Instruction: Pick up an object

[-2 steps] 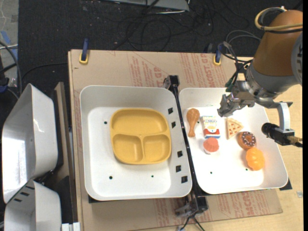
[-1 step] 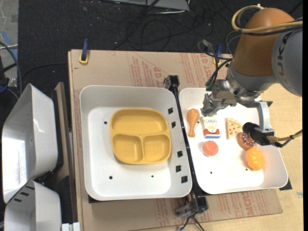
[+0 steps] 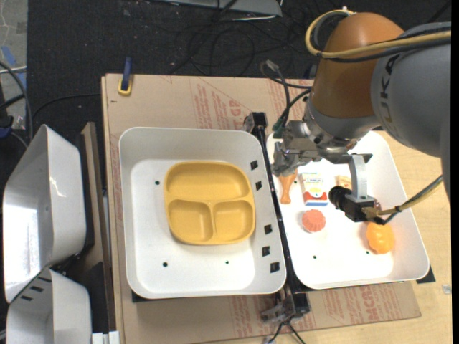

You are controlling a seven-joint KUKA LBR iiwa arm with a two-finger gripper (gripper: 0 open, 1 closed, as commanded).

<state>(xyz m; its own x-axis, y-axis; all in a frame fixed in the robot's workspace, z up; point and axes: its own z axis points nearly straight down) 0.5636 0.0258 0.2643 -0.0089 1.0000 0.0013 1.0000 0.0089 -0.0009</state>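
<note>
The gripper (image 3: 305,156) hangs over the right bin (image 3: 401,264) near the worktop's right edge, its grip state hidden from me, above a small carton (image 3: 313,189), likely light and crushable, so best taken across its flat sides.

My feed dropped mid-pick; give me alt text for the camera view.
The grey arm hangs over the right bin, above a small carton, pink disc and orange piece. The left bin holds a yellow divided plate.
</note>
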